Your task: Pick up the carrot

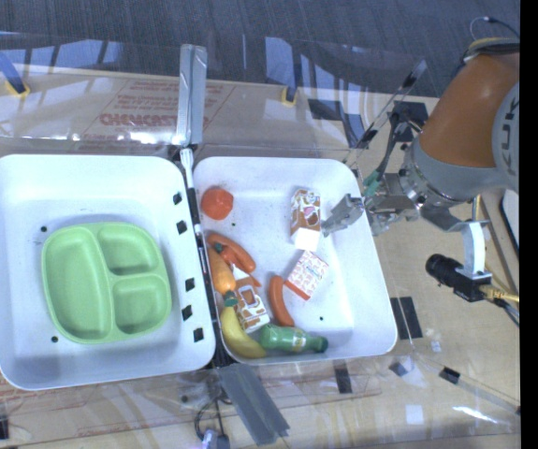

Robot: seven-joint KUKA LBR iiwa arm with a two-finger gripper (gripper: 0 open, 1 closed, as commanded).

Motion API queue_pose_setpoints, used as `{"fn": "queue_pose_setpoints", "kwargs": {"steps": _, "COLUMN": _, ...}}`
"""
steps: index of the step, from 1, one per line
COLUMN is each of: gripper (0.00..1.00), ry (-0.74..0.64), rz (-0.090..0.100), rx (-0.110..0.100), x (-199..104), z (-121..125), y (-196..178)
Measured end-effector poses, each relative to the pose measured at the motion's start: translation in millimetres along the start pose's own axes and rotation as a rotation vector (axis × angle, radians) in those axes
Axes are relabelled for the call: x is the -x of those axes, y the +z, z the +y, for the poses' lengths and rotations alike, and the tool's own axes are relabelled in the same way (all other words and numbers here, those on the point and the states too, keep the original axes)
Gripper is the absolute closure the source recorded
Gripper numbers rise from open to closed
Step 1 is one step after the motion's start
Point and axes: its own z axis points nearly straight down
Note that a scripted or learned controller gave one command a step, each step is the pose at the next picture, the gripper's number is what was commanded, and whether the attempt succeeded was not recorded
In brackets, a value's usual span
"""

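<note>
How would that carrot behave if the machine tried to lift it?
The carrot looks like a smooth, stiff toy, so it would probably keep its shape but might slip. It is long and rounded, so a nudge could roll it. It lies packed against the bin wall, a sausage and a small carton, so neighbours would likely shift too.

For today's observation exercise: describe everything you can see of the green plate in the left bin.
The green plate is a pale green, rounded-square tray that looks like matte plastic. Raised ridges split it into three compartments: one long section along its left side and two smaller ones on the right. It lies flat and right side up on the floor of the left bin, roughly central, slightly turned. Nothing rests in it, and it touches only the bin floor.
</note>
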Motion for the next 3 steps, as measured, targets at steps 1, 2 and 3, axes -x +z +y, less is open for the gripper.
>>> {"fn": "queue_pose_setpoints", "kwargs": {"steps": 1, "gripper": 0.0, "ry": -0.193, "rz": -0.001, "rx": 0.002, "x": -35.1, "z": 85.2, "y": 88.7}}
{"fn": "queue_pose_setpoints", "kwargs": {"steps": 2, "gripper": 0.0, "ry": -0.153, "rz": -0.001, "rx": 0.004, "x": -44.6, "z": 94.1, "y": 34.4}}
{"fn": "queue_pose_setpoints", "kwargs": {"steps": 3, "gripper": 0.0, "ry": -0.613, "rz": -0.002, "rx": 0.002, "x": -62.9, "z": 102.4, "y": 71.9}}
